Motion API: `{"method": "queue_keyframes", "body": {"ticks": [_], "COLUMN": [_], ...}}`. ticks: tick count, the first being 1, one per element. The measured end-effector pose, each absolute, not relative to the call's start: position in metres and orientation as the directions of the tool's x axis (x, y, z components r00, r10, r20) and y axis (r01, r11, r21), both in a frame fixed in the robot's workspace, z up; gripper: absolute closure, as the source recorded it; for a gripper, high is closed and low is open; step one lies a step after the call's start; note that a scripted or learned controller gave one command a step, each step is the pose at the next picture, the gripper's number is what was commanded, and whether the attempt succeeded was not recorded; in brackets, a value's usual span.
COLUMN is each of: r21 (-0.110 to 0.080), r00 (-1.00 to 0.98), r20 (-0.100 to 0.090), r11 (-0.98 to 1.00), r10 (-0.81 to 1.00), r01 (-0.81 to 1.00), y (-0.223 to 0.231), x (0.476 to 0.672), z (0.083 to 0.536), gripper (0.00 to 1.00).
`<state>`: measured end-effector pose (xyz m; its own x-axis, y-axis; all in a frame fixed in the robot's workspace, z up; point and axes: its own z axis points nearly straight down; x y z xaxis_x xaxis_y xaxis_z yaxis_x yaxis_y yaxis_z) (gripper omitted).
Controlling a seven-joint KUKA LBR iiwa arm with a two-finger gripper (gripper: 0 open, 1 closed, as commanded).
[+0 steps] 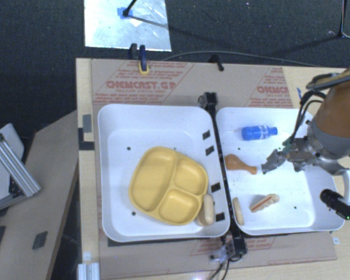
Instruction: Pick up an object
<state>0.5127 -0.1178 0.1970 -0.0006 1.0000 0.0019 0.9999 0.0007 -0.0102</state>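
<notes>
The right bin [291,221] holds a blue bottle [258,132] lying at the back, a brown drumstick [240,164] near its left wall, a hot dog [263,202] toward the front, and a pale bread-like piece [238,210] at the front left corner. My gripper [272,162] hangs over the middle of this bin, just right of the drumstick and below the bottle. It is pointing left toward the drumstick and I see nothing held in it.
The left bin [116,133] carries a yellow divided plate [168,185] and a small beige bun [207,209] by its front right corner. A black divider [219,156] runs between the bins. The grey arm with its orange band [338,112] covers the right bin's right side.
</notes>
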Motion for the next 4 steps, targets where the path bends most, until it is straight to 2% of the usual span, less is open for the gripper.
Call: {"method": "queue_keyframes", "body": {"ticks": [1,3,4], "r21": [0.002,-0.004,0.002], "r00": [-0.003,-0.002,-0.002], "r20": [0.000,0.002,-0.001], "r11": [0.003,0.002,0.002], "r10": [1.000,1.000,1.000], "r01": [1.000,1.000,1.000], "y": [-0.118,-0.120,-0.121], "x": [0.516,0.515,0.517], "z": [0.202,0.088,0.101], "gripper": [0.00,0.00,1.00]}}
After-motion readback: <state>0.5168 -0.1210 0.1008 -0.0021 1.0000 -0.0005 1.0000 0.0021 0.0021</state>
